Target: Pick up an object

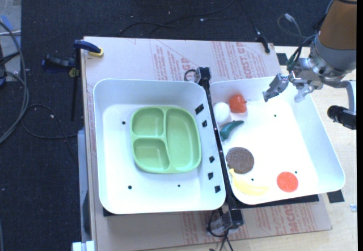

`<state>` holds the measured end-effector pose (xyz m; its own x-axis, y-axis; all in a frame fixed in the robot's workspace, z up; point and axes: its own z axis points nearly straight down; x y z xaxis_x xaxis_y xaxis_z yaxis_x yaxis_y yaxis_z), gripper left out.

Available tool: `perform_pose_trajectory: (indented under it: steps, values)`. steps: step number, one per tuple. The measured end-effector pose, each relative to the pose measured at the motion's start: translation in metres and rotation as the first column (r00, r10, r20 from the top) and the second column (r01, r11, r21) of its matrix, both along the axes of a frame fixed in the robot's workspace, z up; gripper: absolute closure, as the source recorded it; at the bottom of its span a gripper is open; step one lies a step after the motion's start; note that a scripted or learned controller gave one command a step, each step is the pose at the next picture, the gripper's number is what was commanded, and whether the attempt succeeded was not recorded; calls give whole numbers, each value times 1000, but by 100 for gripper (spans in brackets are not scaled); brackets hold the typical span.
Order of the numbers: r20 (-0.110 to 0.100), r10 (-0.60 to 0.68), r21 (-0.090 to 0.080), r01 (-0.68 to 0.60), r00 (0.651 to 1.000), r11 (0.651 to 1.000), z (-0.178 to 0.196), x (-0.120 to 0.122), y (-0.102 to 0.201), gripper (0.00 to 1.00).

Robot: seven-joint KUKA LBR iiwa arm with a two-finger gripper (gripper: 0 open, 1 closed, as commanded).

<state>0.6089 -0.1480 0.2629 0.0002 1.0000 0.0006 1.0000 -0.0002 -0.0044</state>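
Small orange-red obj (238, 103), white egg (221, 111) adj.

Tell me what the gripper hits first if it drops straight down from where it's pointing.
Probably bare floor of the right bin. The gripper hangs over that bin's upper right corner, apart from the orange piece and white egg to its left. Depth is uncertain.

I see the green three-compartment plastic tray (166, 139) in the left white bin (108, 131); the small items cluster along the right white bin's (309, 136) left side.
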Motion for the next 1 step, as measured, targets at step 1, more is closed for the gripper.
perform_pose_trajectory:
  steps: [1]
  values:
    - [5,1,-1,-1,1000,1000,2,1,0,0]
